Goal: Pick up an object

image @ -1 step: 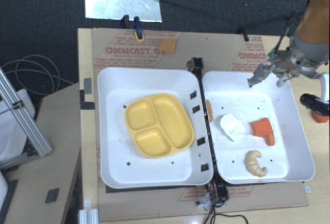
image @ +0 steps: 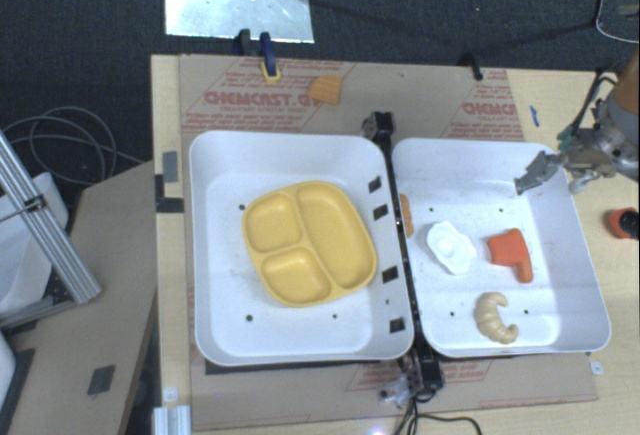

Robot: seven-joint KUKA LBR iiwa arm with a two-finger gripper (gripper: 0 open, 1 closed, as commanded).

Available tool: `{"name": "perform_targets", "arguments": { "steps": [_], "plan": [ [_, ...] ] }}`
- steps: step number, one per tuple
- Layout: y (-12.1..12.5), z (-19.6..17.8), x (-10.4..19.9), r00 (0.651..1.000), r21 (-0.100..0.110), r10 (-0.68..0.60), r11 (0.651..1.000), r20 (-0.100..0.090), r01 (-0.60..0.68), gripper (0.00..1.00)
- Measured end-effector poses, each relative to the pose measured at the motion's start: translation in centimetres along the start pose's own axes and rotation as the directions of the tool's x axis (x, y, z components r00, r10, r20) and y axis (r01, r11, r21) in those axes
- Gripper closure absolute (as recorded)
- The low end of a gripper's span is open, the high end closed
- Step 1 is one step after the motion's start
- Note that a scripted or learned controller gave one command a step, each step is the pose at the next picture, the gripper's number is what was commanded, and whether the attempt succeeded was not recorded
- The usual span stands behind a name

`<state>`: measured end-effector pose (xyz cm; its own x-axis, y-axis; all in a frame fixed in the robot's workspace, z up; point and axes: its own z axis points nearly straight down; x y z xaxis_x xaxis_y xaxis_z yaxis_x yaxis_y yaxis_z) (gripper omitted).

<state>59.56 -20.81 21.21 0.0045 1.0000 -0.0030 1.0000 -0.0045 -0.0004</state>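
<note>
The right bin (image: 560,323) holds three loose objects. A white lumpy piece (image: 450,248) lies near its middle, an orange L-shaped piece (image: 510,254) just right of it, and a tan croissant-shaped piece (image: 496,316) toward the front. My gripper (image: 553,179) hangs over the bin's far right corner, above and to the right of the orange piece. It is open, with nothing between its two fingers (image: 530,175). A yellow three-part plate (image: 310,243) lies in the left bin (image: 215,223).
A small orange-brown item (image: 405,213) sits at the divider between the bins. A tan block (image: 325,88) lies on the cardboard behind the left bin. A red object (image: 625,221) rests on the bench right of the right bin.
</note>
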Motion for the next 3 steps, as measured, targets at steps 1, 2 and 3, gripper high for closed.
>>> {"name": "perform_targets", "arguments": {
  "steps": [1,2,3],
  "plan": [
    [-2.3,9.8,0.2,1.000,0.007,-0.004,1.000,-0.005,0.004,0.00],
    [-3.6,12.9,0.2,1.000,0.001,-0.005,1.000,-0.003,0.005,0.00],
    [-3.3,11.6,0.2,1.000,-0.005,-0.006,1.000,-0.001,0.006,1.00]
  ]
}}
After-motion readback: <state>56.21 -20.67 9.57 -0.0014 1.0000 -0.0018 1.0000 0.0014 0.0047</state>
